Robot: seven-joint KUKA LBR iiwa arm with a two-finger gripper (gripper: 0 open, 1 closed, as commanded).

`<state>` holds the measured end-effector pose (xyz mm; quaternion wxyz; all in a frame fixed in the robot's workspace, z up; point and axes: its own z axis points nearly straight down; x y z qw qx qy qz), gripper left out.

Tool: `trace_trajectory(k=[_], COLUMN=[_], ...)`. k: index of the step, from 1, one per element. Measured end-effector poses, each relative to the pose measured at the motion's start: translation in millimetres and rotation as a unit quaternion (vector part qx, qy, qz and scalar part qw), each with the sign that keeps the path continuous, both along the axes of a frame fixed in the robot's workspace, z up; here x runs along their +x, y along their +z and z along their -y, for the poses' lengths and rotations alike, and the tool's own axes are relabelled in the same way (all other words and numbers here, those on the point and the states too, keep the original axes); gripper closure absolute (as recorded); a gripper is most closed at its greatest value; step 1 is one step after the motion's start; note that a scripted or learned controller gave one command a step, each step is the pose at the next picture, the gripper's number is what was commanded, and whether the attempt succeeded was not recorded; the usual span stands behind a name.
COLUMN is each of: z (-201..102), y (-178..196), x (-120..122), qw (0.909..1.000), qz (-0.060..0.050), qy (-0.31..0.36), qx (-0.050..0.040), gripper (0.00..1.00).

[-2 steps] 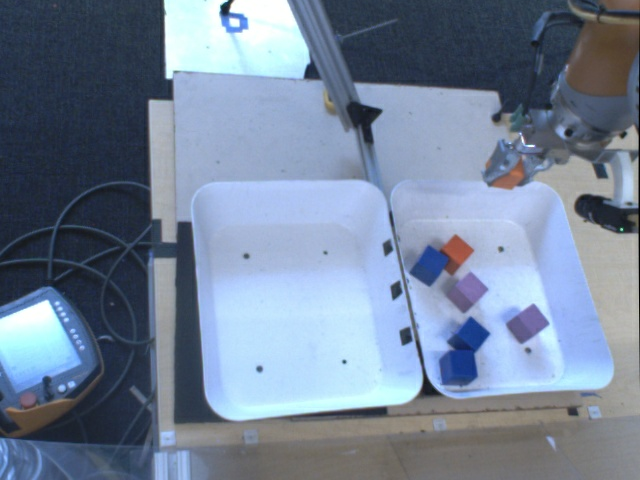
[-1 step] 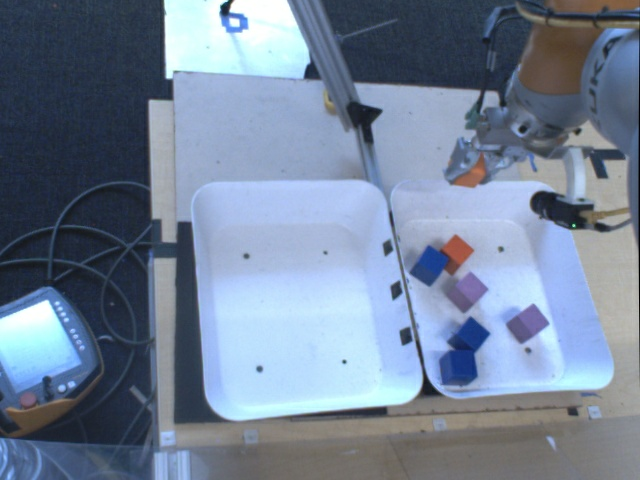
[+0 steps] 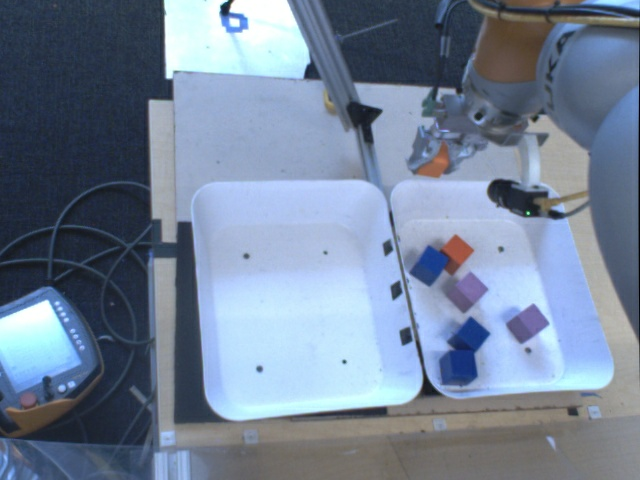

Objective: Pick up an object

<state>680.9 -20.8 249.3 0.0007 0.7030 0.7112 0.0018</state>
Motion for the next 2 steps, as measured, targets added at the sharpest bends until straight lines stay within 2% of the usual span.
trace_trajectory(k=[2], z=[-120], y=[4], x=[-1], qw=[1.0], qz=[-0.001], qy=[0.0], qx=[0.0005], gripper=[1.0])
